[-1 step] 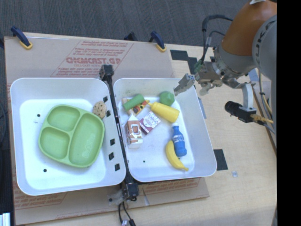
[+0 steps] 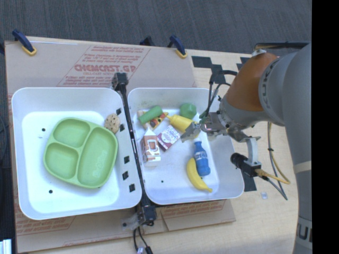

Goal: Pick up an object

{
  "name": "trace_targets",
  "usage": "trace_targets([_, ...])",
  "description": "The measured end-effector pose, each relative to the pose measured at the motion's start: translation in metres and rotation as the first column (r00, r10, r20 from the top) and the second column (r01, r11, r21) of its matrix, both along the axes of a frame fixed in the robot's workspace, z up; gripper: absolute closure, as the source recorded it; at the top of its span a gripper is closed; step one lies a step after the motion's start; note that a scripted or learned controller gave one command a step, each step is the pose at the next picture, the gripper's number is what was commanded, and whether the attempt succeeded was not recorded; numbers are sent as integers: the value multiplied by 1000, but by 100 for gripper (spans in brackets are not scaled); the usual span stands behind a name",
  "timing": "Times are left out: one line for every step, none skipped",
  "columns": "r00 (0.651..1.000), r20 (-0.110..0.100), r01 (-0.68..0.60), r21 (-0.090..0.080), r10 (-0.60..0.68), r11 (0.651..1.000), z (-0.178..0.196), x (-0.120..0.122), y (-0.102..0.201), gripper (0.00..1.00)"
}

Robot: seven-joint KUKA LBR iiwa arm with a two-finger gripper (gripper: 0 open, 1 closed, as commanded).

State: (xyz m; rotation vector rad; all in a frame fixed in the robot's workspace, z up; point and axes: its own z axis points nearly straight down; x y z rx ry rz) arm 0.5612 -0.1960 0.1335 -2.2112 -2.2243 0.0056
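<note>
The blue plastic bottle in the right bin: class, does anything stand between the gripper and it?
Nothing visible does. The gripper hangs just above the blue plastic bottle in the right white bin. The yellow banana lies on the bottle's far side, and the yellow oblong toy sits beside the gripper, not between them.

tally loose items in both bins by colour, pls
Green: 3, divided plate, cucumber-like piece, round piece
Yellow: 2, banana, yellow piece
Blue: 1, bottle
Tan: 1, cookie
Red/orange: 1, small piece
Printed white/red: 2, carton, carton
Total: 10
</note>
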Motion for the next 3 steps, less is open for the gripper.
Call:
trace_targets([1000, 2, -1, 0, 1, 1000, -42, -45, 6, 0])
trace_targets([1000, 2, -8, -1, 8, 1000, -32, -44, 6, 100])
trace_targets([1000, 3, -4, -1, 4, 1000, 49, -78, 89, 100])
